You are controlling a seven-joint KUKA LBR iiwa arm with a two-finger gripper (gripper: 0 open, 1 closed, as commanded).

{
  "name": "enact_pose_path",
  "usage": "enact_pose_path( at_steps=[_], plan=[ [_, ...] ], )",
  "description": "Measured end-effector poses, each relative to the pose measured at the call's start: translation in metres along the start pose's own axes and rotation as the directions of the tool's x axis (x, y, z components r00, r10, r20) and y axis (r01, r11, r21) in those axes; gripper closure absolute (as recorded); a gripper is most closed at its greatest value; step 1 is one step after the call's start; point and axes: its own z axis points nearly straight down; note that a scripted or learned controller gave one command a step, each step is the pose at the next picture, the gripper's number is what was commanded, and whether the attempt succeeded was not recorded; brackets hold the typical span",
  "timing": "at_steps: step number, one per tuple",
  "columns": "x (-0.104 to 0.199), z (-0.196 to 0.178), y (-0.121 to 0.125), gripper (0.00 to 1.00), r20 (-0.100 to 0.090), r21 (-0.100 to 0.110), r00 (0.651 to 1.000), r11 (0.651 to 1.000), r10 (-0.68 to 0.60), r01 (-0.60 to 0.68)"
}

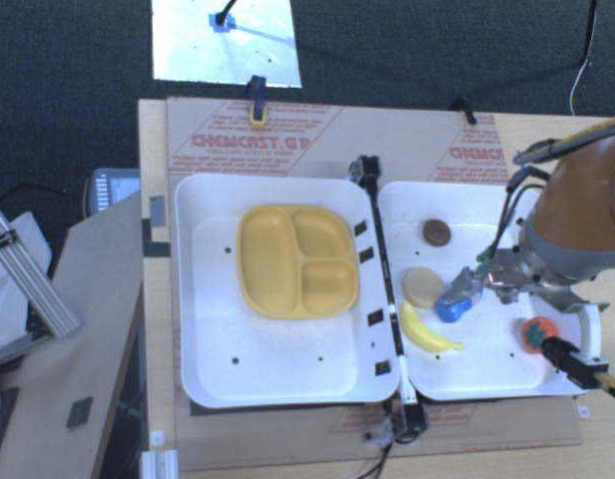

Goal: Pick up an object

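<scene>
Hovering low in the right bin, the gripper touches a blue object; its grip cannot be judged. A banana, tan disc and orange toy lie nearby.

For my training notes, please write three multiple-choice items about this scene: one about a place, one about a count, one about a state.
1. Where does the yellow plate lie?
A. left bin
B. right bin
C. on the floor

2. How many compartments does the plate have?
A. one
B. three
C. five

3. How is the banana?
A. lying flat in the right bin
B. standing upright
C. on the plate

Answers: 1 A, it rests in the left bin. 2 B, ridges split it into three. 3 A, it lies beside the blue object.
</scene>
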Motion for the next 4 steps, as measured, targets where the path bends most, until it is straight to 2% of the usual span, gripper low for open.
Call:
enact_pose_path(
  at_steps=[1,3,4],
  plan=[
    [0.0,-0.006,0.003,0.0,0.002,-0.012,1.0,1.0,-0.003,0.003],
    [0.005,0.08,0.011,0.0,0.001,-0.01,1.0,1.0,0.0,0.0],
    [0.004,0.1,0.013,0.0,0.004,-0.015,1.0,1.0,0.001,-0.001]
  ],
)
